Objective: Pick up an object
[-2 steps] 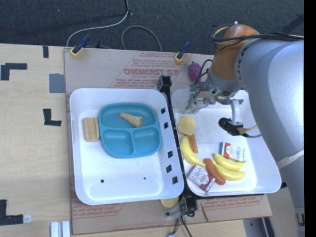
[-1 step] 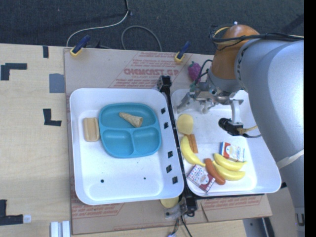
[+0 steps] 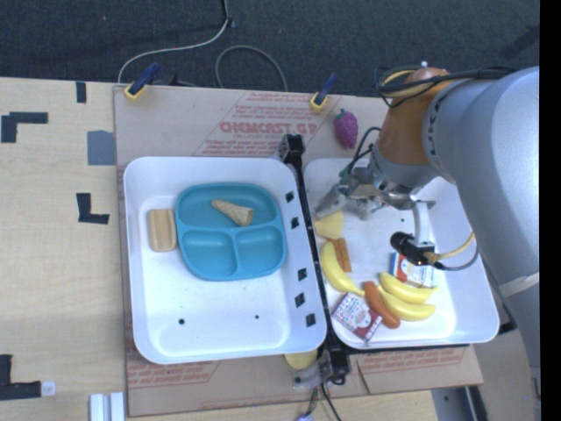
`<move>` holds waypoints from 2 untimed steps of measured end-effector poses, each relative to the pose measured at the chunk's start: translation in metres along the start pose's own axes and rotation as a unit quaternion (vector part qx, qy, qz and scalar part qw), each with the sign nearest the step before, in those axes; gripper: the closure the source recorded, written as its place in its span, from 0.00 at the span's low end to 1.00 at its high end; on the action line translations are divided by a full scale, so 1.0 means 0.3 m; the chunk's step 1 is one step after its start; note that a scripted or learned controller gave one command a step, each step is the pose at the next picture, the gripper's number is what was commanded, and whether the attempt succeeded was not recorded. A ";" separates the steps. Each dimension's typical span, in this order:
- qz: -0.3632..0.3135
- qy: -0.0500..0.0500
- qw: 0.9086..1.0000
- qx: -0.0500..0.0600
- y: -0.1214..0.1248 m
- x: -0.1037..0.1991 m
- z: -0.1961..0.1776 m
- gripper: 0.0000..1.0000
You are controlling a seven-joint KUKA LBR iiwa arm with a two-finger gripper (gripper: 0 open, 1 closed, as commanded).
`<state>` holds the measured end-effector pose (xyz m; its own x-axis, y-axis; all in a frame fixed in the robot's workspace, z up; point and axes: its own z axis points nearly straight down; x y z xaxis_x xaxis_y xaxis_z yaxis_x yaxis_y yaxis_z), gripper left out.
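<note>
Bins are shown side by side, the right bin (image 3: 465, 323) crowded along its near edge while its far part is taken up by the gripper (image 3: 337, 202). Whether anything is grasped cannot be told. Bananas (image 3: 405, 293), a sausage (image 3: 380, 304) and a red packet (image 3: 355, 316) are seen there. A blue tray (image 3: 232, 239) is held in the left bin (image 3: 219, 331).

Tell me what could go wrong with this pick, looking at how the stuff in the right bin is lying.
The gripper hangs near the right bin's left wall, so its fingers could strike the divider rather than reach an object. The bananas, the sausage and the small carton lie packed together, so a grasp there may catch two things or slip.
</note>
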<state>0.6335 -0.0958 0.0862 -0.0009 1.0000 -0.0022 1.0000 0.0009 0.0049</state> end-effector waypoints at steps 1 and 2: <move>-0.001 0.001 1.000 0.002 0.058 -0.008 0.002 0.00; 0.000 0.001 1.000 0.002 0.074 -0.002 0.001 0.00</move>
<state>0.6557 -0.0964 0.0859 -0.0015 1.0000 -0.0004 1.0000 0.0015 0.0011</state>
